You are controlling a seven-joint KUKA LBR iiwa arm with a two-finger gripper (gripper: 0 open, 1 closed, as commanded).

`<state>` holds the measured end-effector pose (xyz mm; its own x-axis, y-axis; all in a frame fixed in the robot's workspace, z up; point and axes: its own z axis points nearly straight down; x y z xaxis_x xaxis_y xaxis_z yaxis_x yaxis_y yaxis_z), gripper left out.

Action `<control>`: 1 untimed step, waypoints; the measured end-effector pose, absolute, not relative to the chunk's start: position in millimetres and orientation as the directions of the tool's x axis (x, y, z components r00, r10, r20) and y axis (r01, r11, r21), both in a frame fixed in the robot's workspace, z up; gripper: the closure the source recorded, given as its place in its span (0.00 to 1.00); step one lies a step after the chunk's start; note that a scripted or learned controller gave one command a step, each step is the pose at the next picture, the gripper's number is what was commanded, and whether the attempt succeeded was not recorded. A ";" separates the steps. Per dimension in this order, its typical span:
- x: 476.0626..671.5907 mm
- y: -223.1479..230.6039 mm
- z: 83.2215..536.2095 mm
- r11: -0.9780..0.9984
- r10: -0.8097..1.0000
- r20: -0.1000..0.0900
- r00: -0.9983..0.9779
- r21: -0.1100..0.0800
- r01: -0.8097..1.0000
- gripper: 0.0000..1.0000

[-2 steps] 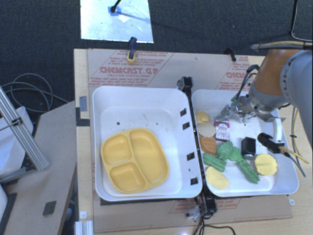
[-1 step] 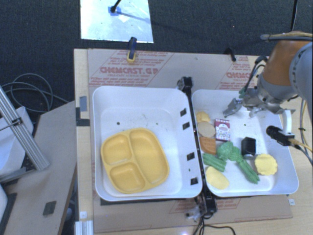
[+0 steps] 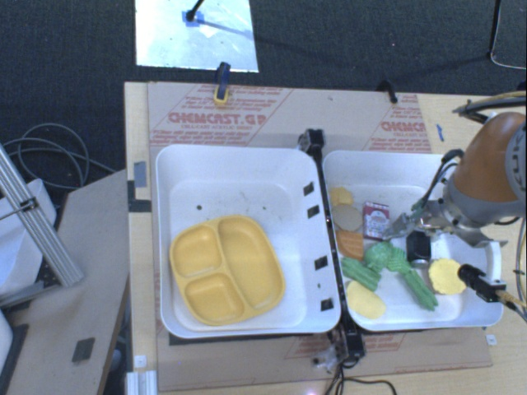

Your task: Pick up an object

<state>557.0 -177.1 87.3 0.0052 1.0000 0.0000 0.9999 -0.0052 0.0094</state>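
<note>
Bench surface: a pale board [image 3: 272, 113] with red print carries two white bins side by side, with dark carpet [image 3: 66, 48] around it.

Nearest the camera, the left bin [image 3: 239, 159] holds a yellow divided tray [image 3: 226, 267], which lies flat in its near half. The right bin [image 3: 395, 175] holds all the loose items:
- A yellow lump [image 3: 366, 300] lies by the near wall.
- Behind it are a long green piece [image 3: 422, 290], a round yellow piece [image 3: 445, 276] and a green pod [image 3: 360, 271].
- A leafy green piece [image 3: 385, 256] sits just beyond those, near the bin's middle.
- An orange piece [image 3: 350, 243] lies against the wall shared with the left bin.

The gripper [image 3: 402, 225] sits low over the middle of the right bin, reaching in from the right on the grey and orange arm [image 3: 490, 171]. Whether it is open or closed cannot be told at this angle, and nothing can be seen held in it.

The closest item to it is a small red-and-white box [image 3: 375, 219], just to its left. I cannot tell whether the two touch.

A pale disc [image 3: 346, 218] lies beside the box, with a small yellow piece [image 3: 340, 196] beyond it.

At the bench's far edge there is a blue and yellow clamp [image 3: 222, 85]. A shiny sheet [image 3: 195, 23] lies on the carpet behind it.
</note>
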 end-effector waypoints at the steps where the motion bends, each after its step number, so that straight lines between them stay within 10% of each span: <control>1: 559.7 -176.6 98.8 0.001 1.000 -0.002 -0.001 0.010 1.000 1.00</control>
<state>559.7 -176.6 98.8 -0.0013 1.0000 -0.0025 0.9999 0.0013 0.0104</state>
